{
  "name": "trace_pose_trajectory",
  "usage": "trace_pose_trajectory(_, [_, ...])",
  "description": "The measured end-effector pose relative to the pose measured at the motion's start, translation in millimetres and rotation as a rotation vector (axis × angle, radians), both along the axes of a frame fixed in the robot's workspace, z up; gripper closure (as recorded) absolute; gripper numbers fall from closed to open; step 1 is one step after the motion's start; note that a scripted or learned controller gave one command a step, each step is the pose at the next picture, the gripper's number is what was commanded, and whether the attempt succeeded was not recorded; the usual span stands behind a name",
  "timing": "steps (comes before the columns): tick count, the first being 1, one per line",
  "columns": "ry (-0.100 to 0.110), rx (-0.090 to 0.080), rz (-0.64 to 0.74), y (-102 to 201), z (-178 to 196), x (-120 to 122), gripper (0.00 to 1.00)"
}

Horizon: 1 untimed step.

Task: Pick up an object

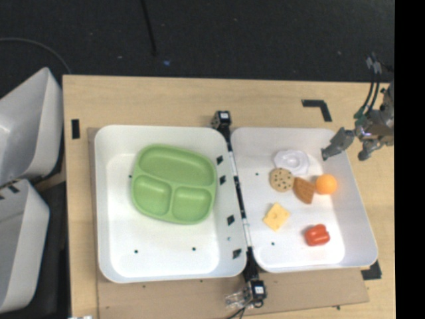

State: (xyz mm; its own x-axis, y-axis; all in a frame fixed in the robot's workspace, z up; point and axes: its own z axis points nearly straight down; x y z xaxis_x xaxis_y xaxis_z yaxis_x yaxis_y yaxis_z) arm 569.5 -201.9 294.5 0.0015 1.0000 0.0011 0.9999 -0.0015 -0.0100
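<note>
Hovering at the upper right corner of the right-hand shallow white bin [358, 241], my gripper [350, 146] has its two grey fingers spread apart with nothing between them, one fingertip [330, 151] reaching over the bin's edge and the other sitting further out at three o'clock from it. Nothing is held yet, so I judge the pick has not begun in earnest. Nearest to me is the small orange ball [326, 184], which lies at about seven o'clock from the gripper, just inside the bin and touching the brown wedge-shaped piece [305, 190] on its nine o'clock side. That contact matters: if I come down on the ball, a finger on that side could catch the wedge, so the fingers would be better closing along a twelve-to-six line. Round as it is, the ball has no long axis to line up with, though it may roll. Further off toward nine o'clock sit the round speckled cookie [281, 179] and, above it, a pale white round item [291, 159] that is hard to make out against the bin. The yellow cheese-like block [277, 216] and the red pepper-shaped toy [317, 234] lie deeper at six to seven o'clock. Across the divider, the left-hand white bin [113, 244] carries a green three-compartment plastic plate [174, 183], well apart from me on the tan counter [166, 102].
</note>
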Motion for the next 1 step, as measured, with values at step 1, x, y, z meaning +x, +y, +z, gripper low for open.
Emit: trace_pose_trajectory(1, [-0.011,-0.003,0.003,0.6,6.7,1.8,0.00])
